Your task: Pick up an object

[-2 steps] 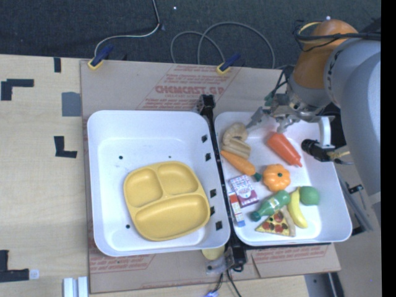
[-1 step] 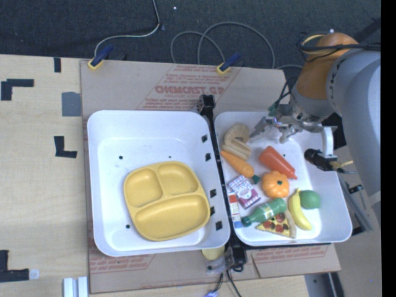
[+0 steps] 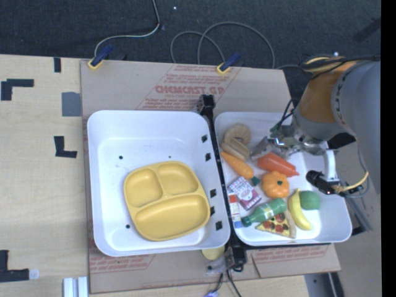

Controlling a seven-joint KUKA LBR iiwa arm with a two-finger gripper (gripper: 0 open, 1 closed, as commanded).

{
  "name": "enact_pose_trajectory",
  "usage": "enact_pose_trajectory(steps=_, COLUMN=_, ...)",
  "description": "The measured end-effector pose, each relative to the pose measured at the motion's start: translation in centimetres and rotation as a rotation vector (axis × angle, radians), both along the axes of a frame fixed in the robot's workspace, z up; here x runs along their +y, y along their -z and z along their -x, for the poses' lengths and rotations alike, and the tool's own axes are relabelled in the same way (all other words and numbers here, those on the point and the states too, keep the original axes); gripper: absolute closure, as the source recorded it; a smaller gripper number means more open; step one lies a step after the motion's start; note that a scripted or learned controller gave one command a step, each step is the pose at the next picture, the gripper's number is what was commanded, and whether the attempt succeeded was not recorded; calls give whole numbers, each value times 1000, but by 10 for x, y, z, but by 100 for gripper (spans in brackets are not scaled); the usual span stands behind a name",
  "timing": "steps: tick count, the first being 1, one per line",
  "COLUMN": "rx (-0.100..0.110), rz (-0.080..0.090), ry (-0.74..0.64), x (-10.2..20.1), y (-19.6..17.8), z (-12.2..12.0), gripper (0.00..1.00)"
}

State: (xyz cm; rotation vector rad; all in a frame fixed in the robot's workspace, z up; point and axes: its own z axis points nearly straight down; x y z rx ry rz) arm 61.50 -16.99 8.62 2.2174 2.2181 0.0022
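Red pepper (image 3: 277, 163), lying near the middle of the right bin (image 3: 337, 228), just under the gripper (image 3: 274, 147) and apparently the nearest candidate for the pick. Around it, from big to small: grey arm (image 3: 346, 104) reaching in from the right with its orange band above the wrist; left bin (image 3: 102, 135) holding a yellow divided tray (image 3: 166, 200); then the right bin's crowd of toy food. Beige bread piece (image 3: 237, 138) at the top left, orange carrot (image 3: 238, 164) slanting just below it, round orange fruit (image 3: 275, 184) touching or nearly touching the pepper's lower edge, green bottle (image 3: 265, 212), banana (image 3: 298, 210), pizza slice (image 3: 276, 228) and a small red-and-white packet (image 3: 244, 190) toward the front. Gripper's opening: impossible to tell from this angle, and nothing seen held. Pepper likely hollow plastic, so light and fairly stiff, but smooth, tapered and prone to rolling or squirting sideways. Best taken across the thicker middle, square to its long axis, keeping clear of the orange fruit beside it.
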Motion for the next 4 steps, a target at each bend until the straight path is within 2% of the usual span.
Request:
enact_pose_trajectory(steps=1, rx=-3, rz=2, ry=-1, x=0, y=-11, z=-2, gripper=100)
enact_pose_trajectory(steps=2, rx=-2, rz=0, ry=1, x=-15, y=-120, z=51, gripper=100)
enact_pose_trajectory(steps=3, rx=5, rz=-3, ry=0, x=-13, y=-113, z=51, gripper=0)
enact_pose_trajectory(steps=4, rx=-3, rz=2, ry=0, x=-10, y=-16, z=24, gripper=0)
